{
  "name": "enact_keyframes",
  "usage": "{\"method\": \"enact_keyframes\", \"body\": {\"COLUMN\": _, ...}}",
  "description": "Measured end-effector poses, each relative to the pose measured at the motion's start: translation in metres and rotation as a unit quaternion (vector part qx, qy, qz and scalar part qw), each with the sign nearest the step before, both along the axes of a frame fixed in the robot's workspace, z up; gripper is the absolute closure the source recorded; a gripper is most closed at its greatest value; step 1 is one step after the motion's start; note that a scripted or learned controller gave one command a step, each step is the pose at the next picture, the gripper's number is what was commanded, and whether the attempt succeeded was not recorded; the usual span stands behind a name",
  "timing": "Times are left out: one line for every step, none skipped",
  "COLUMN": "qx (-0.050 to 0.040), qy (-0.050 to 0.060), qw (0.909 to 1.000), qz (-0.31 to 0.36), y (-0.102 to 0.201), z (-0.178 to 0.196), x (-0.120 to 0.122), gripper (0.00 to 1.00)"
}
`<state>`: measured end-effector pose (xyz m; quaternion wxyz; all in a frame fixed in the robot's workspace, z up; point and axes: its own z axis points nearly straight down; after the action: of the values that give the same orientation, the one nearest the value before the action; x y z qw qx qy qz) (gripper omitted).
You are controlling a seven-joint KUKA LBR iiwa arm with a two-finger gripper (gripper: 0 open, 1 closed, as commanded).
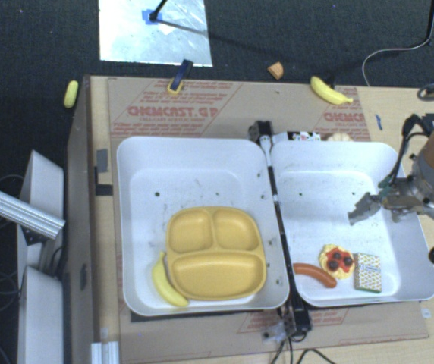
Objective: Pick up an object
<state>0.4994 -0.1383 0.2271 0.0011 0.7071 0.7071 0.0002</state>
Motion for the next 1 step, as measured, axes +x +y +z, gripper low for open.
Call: {"method": "enact_keyframes", "body": {"qx": 0.0007, "qy": 0.0, "qw": 1.0, "qz": 0.001, "y": 0.0238, "z": -0.052, "x": -0.0035, "gripper": 0.0}}
